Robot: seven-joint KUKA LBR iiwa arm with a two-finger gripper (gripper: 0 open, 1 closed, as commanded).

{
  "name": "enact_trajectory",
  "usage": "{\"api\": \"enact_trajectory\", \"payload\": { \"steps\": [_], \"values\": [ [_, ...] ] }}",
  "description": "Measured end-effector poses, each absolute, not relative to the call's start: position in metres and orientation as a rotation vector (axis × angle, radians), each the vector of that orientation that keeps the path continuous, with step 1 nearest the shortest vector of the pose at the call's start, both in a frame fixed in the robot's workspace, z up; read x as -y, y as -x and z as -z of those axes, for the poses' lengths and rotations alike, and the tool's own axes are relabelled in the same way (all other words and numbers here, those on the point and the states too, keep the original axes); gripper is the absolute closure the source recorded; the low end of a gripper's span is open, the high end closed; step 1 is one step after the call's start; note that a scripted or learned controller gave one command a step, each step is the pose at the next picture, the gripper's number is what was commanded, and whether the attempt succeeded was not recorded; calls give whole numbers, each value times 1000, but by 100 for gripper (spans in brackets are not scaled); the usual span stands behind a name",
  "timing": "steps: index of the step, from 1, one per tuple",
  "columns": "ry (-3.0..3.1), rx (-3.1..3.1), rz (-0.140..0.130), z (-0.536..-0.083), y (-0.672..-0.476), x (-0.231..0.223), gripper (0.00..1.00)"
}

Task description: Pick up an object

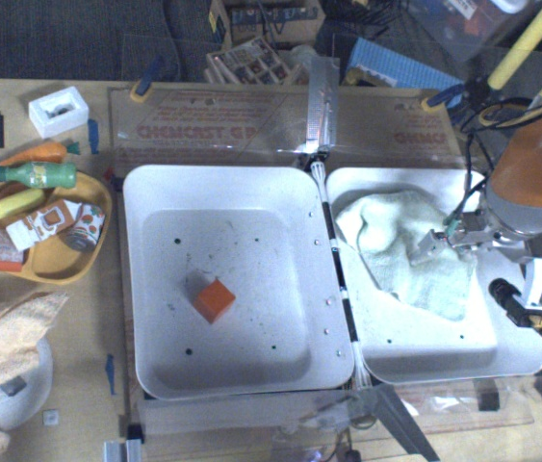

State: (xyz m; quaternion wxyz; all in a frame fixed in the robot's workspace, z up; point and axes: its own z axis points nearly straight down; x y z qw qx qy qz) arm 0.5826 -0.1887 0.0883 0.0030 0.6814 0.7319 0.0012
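An orange cube (215, 300) lies on the floor of the left bin (155, 210), a little left of its middle. A crumpled white cloth (400, 248) covers much of the right bin (444, 354). My gripper (441, 238) reaches in from the right and sits low over the cloth's right part, at or just above its surface. The grey wrist with its orange band (530, 166) stands over the right bin's far right corner. Nothing can be seen held in the gripper.
A yellow bowl (68, 263) of toy food and a green bottle (39, 174) sit left of the bins. A small white box (59, 112) lies behind the bowl. A beige cloth (6, 349) lies at the front left. Clear panels (213, 128) stand behind the bins.
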Motion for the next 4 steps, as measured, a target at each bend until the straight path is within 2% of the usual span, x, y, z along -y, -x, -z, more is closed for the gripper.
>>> {"api": "enact_trajectory", "payload": {
  "steps": [1, 2, 3, 4],
  "values": [
    [-1772, -2588, -2, -184, -563, 180, 0],
    [-1783, -2586, -1, -109, -581, 131, 0],
    [-1753, -2595, -6, -90, -645, 100, 0],
    [-1749, -2591, -11, -102, -647, 100, 100]
  ]
}}
